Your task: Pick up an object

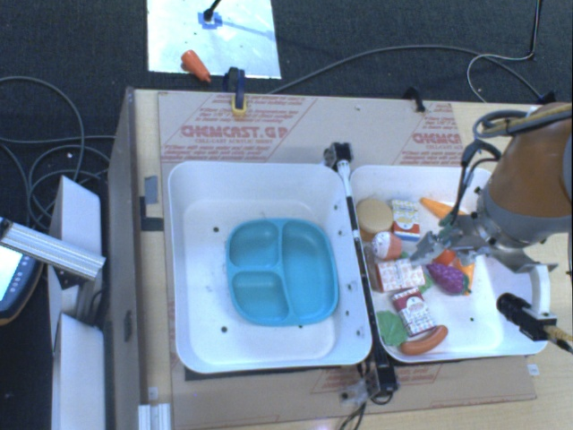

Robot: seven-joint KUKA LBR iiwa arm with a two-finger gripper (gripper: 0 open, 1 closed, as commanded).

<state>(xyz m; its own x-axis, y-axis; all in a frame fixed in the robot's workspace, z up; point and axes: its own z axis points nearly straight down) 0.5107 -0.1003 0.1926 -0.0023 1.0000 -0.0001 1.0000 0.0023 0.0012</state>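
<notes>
The gripper (430, 245) is seen low over the right bin (501, 339), at the end of the grey-and-orange arm (528, 191) that reaches in from the right. Whether it is apart or together cannot be told — the tip is small and blurred against the clutter beneath it, and nothing is seen clamped in it.

The things to be picked are all gathered in the right bin. A purple, grape-like piece (450, 279) lies just to the right of the gripper and a little nearer; a red-and-white packet (397, 273) lies just to its left and nearer, with its long axis running roughly left to right. A round tan bun (375, 214) and a small box (406, 219) are placed to the far left of the gripper, an orange carrot (436, 208) on the far side, and a sausage (423, 340) well nearer, by the near wall, lying mostly left to right.

The left bin (201, 200) carries a blue divided plate (282, 271) — well apart from the gripper, across the bins' shared wall.

A short drop is judged to be what the pick turns on, since the closest pieces lie almost directly below the gripper.
</notes>
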